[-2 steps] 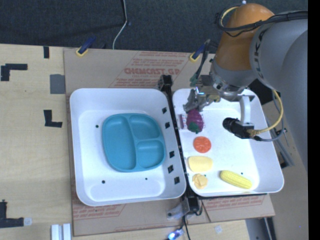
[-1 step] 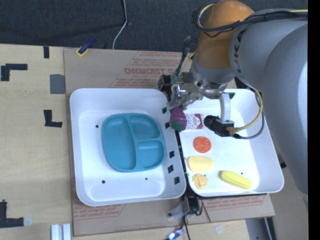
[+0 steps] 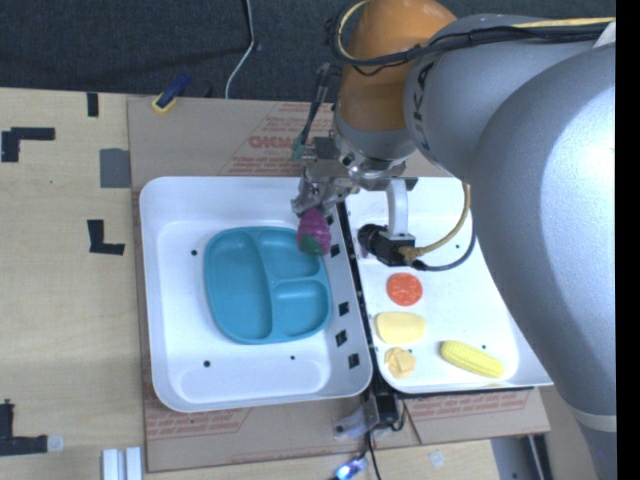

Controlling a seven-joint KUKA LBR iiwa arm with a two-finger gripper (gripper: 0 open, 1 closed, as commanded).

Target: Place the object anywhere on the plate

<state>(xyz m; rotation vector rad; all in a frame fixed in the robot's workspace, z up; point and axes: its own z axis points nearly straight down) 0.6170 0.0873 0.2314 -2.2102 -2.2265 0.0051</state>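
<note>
The gripper [image 3: 316, 206] is closed on a small purple object [image 3: 314, 230] that hangs straight down from its fingers, just above the upper right rim of the blue plate [image 3: 245, 288], which spreads below and left.

My arm [image 3: 520, 118]: grey, orange band. Plate [image 3: 266, 284]: sky blue. Bins [image 3: 170, 268]: white. Object [image 3: 314, 228] at my gripper [image 3: 314, 204]: magenta, green end. Right bin: red-orange disc [image 3: 404, 288], yellow block [image 3: 399, 325], yellow corn [image 3: 471, 359], tan piece [image 3: 400, 362]. Bench [image 3: 60, 268]: tan, black marks.
</note>
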